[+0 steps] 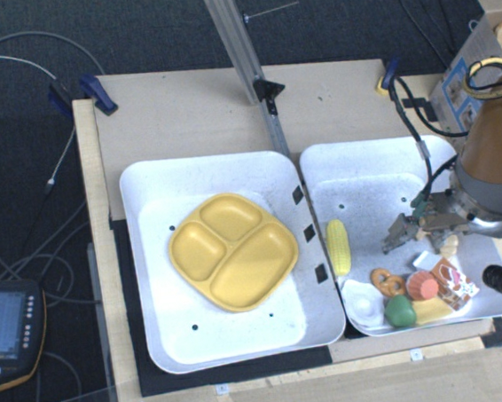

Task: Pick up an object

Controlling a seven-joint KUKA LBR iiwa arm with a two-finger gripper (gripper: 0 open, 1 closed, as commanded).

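In the right bin (pixel 364 170) a yellow corn cob (pixel 338 246) lies near the left wall. Along the bin's front edge sit a small pretzel (pixel 386 281), a red round toy (pixel 422 286), a green fruit (pixel 401 312), a yellow piece (pixel 430 310), a red-and-white patterned item (pixel 457 290) and a white piece (pixel 362 302). My gripper (pixel 403 233) hangs over the bin's right middle, reaching in from the right. It is open, its dark fingers spread above the bin floor with nothing between them, just above the cluster of toys.
The left bin (pixel 149 251) holds a yellow divided plate (pixel 233 251). A metal pole (pixel 231 28) slants down to the gap between the bins. Cables and a box (pixel 466 84) sit at the right; a tablet (pixel 6 333) lies far left.
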